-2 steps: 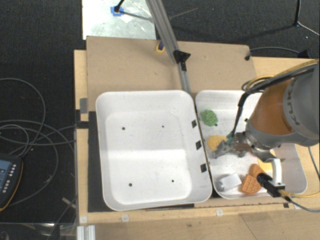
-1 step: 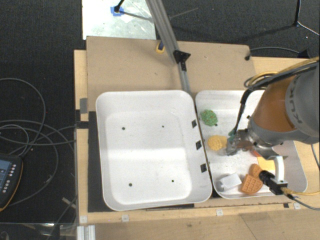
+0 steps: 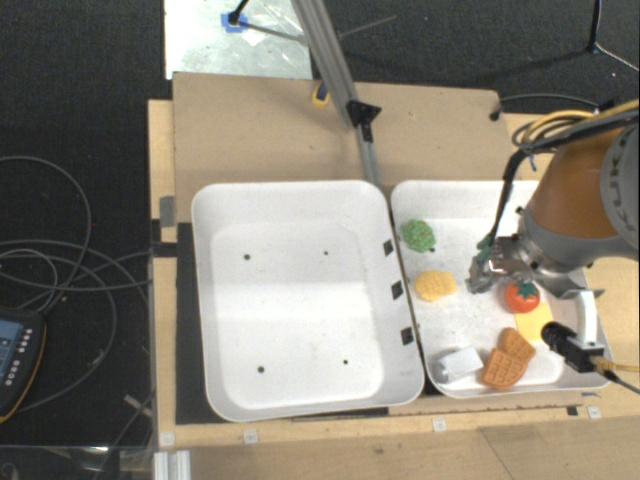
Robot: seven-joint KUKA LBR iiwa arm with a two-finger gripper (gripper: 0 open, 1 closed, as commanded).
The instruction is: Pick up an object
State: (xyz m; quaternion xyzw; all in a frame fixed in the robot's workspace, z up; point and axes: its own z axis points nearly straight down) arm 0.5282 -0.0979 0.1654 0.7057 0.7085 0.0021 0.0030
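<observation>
Reaching in from the right, the arm [image 3: 580, 193] is seen over the right bin [image 3: 455, 200], with the gripper [image 3: 484, 271] lowered near the bin's middle. Whether its claw is spread or closed cannot be told, and nothing is seen held in it. Just left of the gripper, a yellow piece [image 3: 435, 286] is lying on the bin floor, apart from it. A green piece [image 3: 418, 234] is placed above that. A red tomato-like piece [image 3: 522, 296] is found just right of the gripper, beside the wrist. An orange waffle-like piece [image 3: 506, 360] and a white block [image 3: 461, 363] are set near the front wall. The left bin [image 3: 290, 193] is positioned alongside.
</observation>
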